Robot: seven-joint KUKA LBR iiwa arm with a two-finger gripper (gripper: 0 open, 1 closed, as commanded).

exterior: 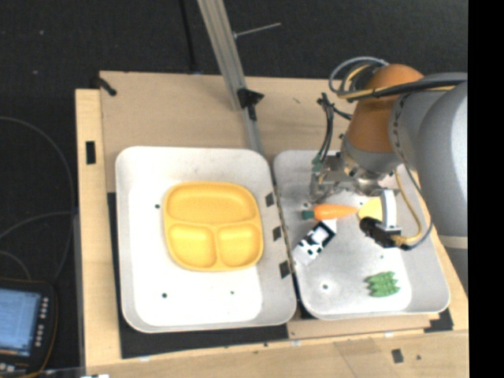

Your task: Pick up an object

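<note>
Orange carrot [335, 209] — beside black-white block [315, 241]

arm [409, 132] over right bin's [425, 290] back, front half open

Yellow three-compartment tray [213, 224] in the white bin [138, 235] well to the left of the tool, slanted metal pole [224, 50] up and left of the tool, tan desk [157, 113] beneath, lit screen [20, 317] far left below the tool

arm [425, 148] reaching in, pincer [324, 186] lowered
</note>
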